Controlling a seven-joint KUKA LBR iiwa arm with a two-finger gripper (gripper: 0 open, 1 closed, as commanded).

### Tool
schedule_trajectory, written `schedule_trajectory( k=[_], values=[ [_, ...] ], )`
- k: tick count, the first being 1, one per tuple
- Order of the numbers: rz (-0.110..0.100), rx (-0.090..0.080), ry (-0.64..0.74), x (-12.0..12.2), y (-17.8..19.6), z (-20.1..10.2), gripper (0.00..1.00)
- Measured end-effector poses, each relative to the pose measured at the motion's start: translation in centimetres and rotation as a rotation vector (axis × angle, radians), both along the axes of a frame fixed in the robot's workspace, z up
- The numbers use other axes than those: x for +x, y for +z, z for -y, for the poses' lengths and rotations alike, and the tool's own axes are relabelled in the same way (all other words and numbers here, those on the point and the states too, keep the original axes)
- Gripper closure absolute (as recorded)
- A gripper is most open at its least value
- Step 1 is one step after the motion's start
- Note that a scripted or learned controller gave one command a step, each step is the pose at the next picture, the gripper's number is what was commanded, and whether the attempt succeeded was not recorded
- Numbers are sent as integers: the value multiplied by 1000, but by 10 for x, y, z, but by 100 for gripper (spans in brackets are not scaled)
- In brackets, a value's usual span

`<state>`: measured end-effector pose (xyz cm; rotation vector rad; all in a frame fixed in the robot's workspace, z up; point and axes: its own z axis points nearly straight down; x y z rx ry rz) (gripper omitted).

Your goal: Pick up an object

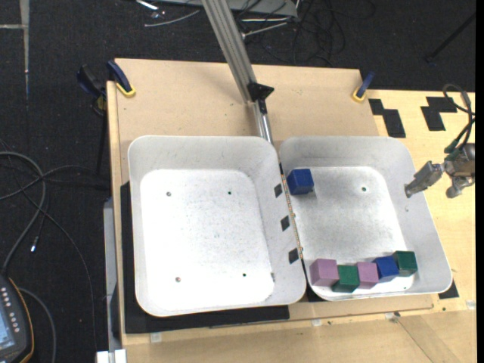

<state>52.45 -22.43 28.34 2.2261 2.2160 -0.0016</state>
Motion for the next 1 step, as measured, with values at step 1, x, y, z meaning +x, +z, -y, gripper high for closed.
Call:
schedule_trajectory(
  k=[1],
  values=[
    [6,-1,9,40,13,0,0]
  ],
)
